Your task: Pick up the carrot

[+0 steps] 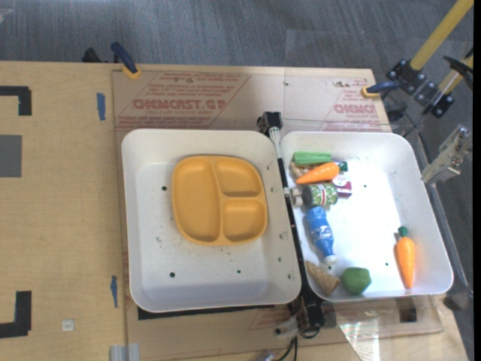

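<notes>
Nothing done yet; you've got two candidates in the right bin (432,201): one carrot (405,257) alone near its right wall, another carrot (318,174) in the left-wall clutter beside a green can (322,195); whole pick remains; gripper state I can't tell.

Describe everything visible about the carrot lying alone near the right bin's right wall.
The carrot is a small orange toy, seemingly smooth plastic, with a green leafy cap at its upper end. It lies flat on the floor of the right bin, roughly lengthwise up and down the view, tip toward the near edge and close beside the right wall. Nothing rests on it, and it lies apart from the other items.
</notes>
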`<state>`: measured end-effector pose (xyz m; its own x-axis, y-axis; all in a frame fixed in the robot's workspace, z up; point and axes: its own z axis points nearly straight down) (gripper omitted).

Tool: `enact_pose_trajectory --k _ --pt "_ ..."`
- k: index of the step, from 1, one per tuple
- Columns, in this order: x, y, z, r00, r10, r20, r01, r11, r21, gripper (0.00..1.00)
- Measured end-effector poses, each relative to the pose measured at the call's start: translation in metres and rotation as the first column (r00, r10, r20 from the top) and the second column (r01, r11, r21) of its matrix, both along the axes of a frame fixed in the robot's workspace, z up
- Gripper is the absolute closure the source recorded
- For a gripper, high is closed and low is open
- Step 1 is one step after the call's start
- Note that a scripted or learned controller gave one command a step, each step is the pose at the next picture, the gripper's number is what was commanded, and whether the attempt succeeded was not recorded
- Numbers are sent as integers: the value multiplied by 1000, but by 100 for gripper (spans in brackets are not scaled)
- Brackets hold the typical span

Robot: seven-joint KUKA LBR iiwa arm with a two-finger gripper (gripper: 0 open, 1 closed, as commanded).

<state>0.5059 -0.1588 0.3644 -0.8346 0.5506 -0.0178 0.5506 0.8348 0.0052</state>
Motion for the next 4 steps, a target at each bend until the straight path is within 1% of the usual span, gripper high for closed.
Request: enact_pose_trajectory --k 1,2,3,4 --pt "-1 1 -6 1000 1 -12 -1 1000 4 0" --pt "-23 -66 158 969 249 -5 -249 969 -6 0" --pt "-25 -65 174 801 599 -10 -599 801 -7 0" --pt "-22 -64 143 643 766 -14 -766 643 0 0"
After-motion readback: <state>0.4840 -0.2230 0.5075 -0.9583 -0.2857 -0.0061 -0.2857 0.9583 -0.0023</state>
